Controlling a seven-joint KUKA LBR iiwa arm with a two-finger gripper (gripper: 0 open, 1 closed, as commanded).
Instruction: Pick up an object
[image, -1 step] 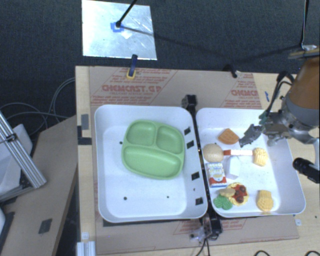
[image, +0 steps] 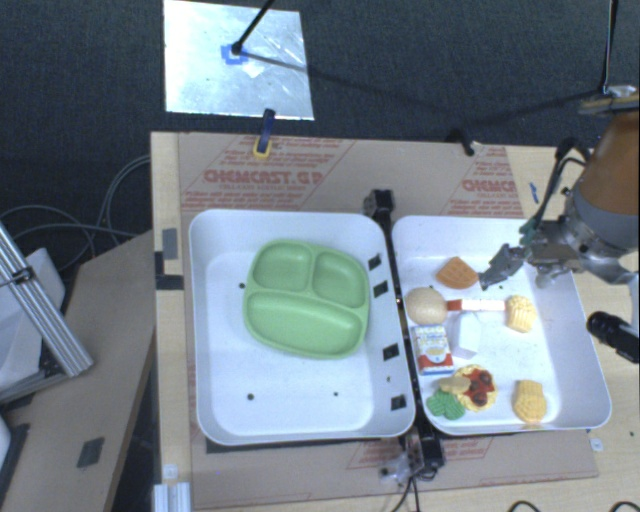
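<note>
A robot gripper (image: 497, 268) hovered over the right bin (image: 580, 330), jaw state unclear. Below it lay a red-handled utensil (image: 478, 306), long axis running left to right.

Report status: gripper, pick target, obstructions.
Gripper above right white bin, nothing visibly held. Nearest: orange wedge-shaped toy food, untouched. Beige round bun close beside it.
</note>
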